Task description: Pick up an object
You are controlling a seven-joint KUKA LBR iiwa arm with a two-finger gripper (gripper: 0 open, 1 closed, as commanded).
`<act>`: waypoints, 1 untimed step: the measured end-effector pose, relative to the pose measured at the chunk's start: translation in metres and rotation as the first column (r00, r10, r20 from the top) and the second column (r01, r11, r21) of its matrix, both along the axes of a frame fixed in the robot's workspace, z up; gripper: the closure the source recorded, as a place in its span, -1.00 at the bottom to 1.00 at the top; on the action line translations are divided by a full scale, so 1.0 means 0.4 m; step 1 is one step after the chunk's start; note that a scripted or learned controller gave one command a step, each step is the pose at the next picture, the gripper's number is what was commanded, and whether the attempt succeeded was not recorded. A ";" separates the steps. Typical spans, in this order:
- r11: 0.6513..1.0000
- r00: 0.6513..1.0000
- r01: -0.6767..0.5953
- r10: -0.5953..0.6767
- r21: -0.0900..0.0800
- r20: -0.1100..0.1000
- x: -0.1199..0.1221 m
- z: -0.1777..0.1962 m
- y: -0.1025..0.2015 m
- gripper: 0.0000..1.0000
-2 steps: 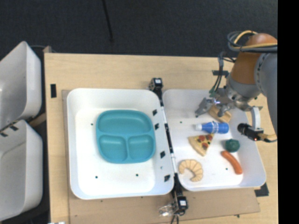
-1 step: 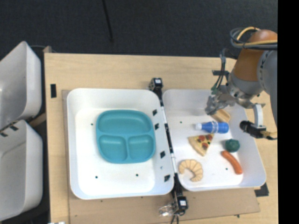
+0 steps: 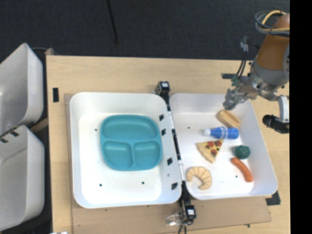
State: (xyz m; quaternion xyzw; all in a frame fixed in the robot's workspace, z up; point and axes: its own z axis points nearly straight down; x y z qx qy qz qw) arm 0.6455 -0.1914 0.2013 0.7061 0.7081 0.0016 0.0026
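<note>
The grey two-finger gripper (image 3: 233, 101) hovered just above the tan bread-roll toy (image 3: 228, 118) in the right white plastic bin (image 3: 261, 145); whether its pincer was apart or together could not be told. Nothing appeared lifted, so the whole pick seemingly remained.

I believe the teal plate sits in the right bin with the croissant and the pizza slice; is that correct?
Not quite. The camera view shows the teal plate alone in the left bin. The croissant and pizza slice are in the right bin.
</note>
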 end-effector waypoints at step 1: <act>1.000 1.000 -0.001 0.001 -0.001 0.002 0.015 0.159 -0.014 1.00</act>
